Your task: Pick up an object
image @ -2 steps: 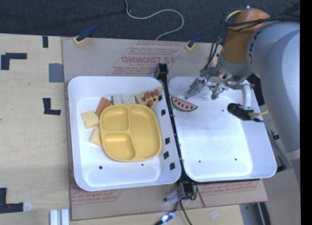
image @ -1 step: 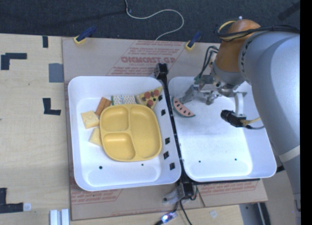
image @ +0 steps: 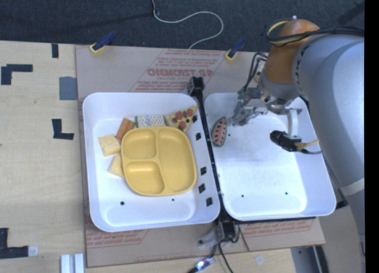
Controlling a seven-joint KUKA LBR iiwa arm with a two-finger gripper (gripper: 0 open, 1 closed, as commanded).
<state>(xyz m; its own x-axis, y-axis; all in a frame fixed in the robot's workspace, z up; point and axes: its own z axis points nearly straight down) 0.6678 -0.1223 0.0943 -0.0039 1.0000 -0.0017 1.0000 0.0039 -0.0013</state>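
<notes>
Red lettering was printed on the cardboard sheet [image: 177, 70] lying under the two bins, just behind the left bin [image: 95, 165]. The largest line could be read only in part, roughly as "CHEMCAST", with smaller lines above and below it too blurred to be made out.

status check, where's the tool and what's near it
Tool low in right bin, nothing seen held. Watermelon slice just beside it, by the divider. Yellow plate in left bin.

Yellow divided plate [image: 159, 160], white bins [image: 95, 147], red seeded watermelon slice [image: 219, 131]
</notes>
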